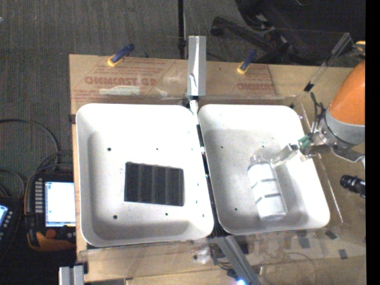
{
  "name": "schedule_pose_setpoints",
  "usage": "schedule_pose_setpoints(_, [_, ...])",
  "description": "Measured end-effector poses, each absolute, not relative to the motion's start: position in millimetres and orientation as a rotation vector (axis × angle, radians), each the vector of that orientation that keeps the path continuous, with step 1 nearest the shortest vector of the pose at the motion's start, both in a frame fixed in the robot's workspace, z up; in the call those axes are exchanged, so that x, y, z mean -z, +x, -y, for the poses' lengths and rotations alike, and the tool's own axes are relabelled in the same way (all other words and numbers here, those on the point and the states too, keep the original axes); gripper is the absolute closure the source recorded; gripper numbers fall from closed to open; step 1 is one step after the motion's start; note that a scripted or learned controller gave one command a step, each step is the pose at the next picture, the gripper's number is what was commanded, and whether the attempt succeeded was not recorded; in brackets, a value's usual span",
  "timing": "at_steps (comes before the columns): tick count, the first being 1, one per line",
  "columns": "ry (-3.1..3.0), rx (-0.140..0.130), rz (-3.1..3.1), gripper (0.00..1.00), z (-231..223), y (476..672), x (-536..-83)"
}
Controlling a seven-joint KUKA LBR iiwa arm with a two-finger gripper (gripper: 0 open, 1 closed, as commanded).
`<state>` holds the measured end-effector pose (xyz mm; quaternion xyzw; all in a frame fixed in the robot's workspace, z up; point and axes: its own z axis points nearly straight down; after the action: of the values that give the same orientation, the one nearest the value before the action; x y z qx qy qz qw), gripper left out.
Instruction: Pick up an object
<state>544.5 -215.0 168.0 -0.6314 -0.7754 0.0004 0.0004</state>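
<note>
1. Two shallow white bins sit side by side on the bench: the left bin [95, 159] and the right bin [237, 129], their inner rims nearly touching along the middle.
2. One dark ribbed rectangular pad [154, 184] lies flat on the floor of the left bin, a little below its centre.
3. One clear plastic bottle [268, 192] lies on its side in the right bin, toward the lower right; pale label bands cross its body, and its neck end points up and to the right.
4. One arm [350, 108] enters from the right — its orange band and grey wrist hang above the right bin's far rim.
5. The gripper [297, 150] sits low at that rim, just beside the bottle's neck end. Its tip blurs into the clear plastic, so open or closed cannot be judged, nor whether it touches the bottle.
6. Around the bins: two blue-and-yellow clamps, the left one [120, 54] and the right one [247, 60], grip the back edge of the brown board [136, 82] (printed red lettering, partly legible); one metal upright post [196, 67] stands between the bins at the back.
7. A handheld pendant [54, 203] with a lit screen lies on the floor at left, partly cut off — cables trail near it.
8. Dark equipment [279, 10] beyond the bench is too murky to identify.
</note>
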Motion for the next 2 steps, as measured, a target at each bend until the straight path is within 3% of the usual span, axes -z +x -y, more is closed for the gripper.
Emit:
schedule_pose_setpoints(1, [-1.839, 0.003, 2.552, 0.0, 206, 552.2, -124])
schedule_pose_setpoints(2, [-1.776, 0.004, 2.609, 0.0, 162, 554.6, -92])
